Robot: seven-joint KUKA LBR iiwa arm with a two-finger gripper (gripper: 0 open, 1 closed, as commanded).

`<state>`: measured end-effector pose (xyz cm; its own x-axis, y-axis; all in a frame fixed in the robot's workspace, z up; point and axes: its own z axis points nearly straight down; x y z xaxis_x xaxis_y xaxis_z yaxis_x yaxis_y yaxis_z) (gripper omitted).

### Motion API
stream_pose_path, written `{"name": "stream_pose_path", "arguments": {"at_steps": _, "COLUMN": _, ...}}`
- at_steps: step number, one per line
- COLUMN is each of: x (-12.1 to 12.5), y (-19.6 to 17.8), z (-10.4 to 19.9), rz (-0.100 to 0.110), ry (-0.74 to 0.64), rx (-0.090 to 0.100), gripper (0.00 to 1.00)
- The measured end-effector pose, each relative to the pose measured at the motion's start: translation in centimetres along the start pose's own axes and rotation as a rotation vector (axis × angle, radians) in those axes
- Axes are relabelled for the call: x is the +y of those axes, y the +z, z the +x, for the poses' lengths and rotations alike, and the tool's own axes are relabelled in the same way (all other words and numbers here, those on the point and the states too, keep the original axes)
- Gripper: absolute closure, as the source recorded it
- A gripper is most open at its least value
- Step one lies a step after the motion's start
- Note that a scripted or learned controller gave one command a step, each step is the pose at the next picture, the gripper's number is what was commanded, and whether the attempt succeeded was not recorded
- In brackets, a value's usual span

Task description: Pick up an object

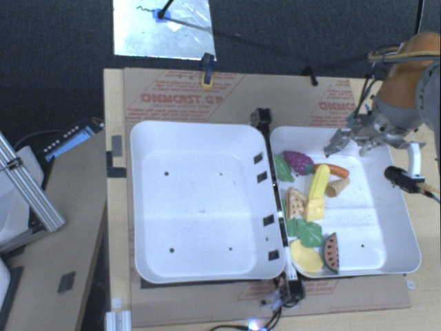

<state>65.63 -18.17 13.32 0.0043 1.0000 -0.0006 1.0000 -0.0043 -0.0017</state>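
**Op:** Looking down on both bins from my seat, I see the arm [406,81] reaching in from the right, and the gripper [342,143] hanging over the far part of the right bin [393,205]. It sits near the grapes [298,161] and the carrot [336,171], a little beyond them. I cannot tell how its fingers stand; they read as a grey blur against the white floor. Nothing shows between them.

**Desk:** Where do the toys lie, and how do they point?

**Op:** All of them crowd the left side of the right bin, along the divider. The corn [318,192] is the longest piece. Its long axis runs almost straight from far to near, with the far end tipped slightly right. The carrot lies crosswise just beyond it, long axis left to right, touching the corn's far end as far as I can judge. The grapes sit at the far left of the cluster, with a green leaf [283,167] beside them. A waffle-patterned wedge [295,203] rests left of the corn. Nearer me come a green piece [305,232], a lemon [306,256] and a watermelon slice [331,252], which stands lengthwise far to near. The left bin [200,198] lies just beside.
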Motion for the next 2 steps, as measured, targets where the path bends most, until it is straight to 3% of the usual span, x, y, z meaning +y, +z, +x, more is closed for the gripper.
{"name": "stream_pose_path", "arguments": {"at_steps": 1, "x": -2.3, "y": 5.0, "z": 5.9, "rz": 0.0, "ry": -0.01, "rx": 0.002, "gripper": 0.0}}
{"name": "stream_pose_path", "arguments": {"at_steps": 2, "x": -2.0, "y": 3.7, "z": 5.7, "rz": -0.008, "ry": -0.009, "rx": 0.0, "gripper": 1.0}}
